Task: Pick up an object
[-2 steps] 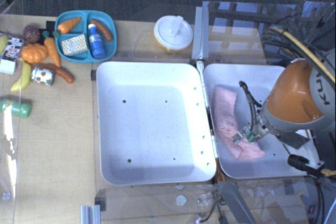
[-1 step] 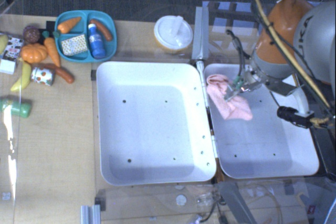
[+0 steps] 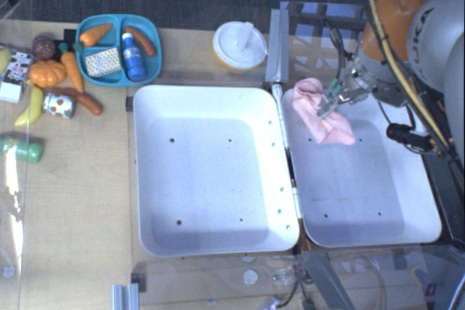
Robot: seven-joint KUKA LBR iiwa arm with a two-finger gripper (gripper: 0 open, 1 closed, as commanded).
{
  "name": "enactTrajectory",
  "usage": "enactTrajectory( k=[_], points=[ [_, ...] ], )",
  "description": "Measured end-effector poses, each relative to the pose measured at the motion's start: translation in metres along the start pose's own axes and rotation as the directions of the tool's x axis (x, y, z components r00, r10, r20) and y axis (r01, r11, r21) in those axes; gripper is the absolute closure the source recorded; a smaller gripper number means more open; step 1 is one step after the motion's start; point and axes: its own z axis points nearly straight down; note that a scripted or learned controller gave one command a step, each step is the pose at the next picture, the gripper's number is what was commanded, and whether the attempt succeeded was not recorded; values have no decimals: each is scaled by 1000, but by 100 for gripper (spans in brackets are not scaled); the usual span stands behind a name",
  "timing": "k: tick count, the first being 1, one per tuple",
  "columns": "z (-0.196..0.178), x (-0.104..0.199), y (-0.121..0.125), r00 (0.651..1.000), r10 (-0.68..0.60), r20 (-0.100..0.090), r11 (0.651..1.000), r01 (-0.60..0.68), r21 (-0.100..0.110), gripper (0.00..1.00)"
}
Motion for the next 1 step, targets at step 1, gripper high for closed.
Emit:
enactTrajectory(
  k=[1],
  points=[
    [0, 9, -26, 994, -109, 0, 994, 109, 0, 100]
  ],
)
